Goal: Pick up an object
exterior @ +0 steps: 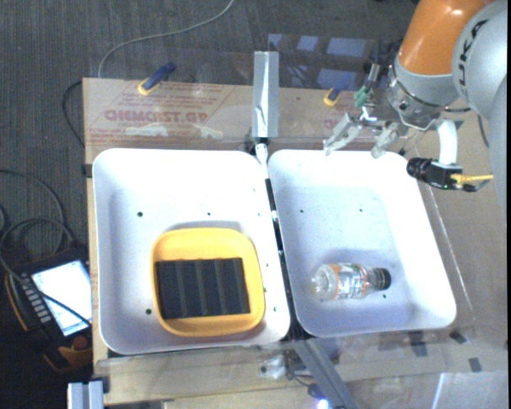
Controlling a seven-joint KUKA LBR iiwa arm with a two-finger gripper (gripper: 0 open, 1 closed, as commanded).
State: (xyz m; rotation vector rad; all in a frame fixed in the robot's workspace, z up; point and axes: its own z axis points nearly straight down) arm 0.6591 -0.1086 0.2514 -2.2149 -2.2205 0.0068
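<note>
A clear plastic bottle (349, 280) with a dark cap lies on its side near the front of the right bin (409, 228). A yellow tray-like object (207, 281) with a dark ribbed inset rests in the left bin (128, 194). My gripper (356, 143) hangs over the back edge of the right bin, well behind the bottle. Its two fingers (336, 138) are spread apart, and nothing is between them.
A transparent upright panel (265, 100) stands behind the bins at the divide. Cardboard (170, 113) lies under the back of the bins. A tablet (55, 296) and cables sit on the floor at the left. A black-and-yellow fitting (439, 173) juts out by the right bin's back corner.
</note>
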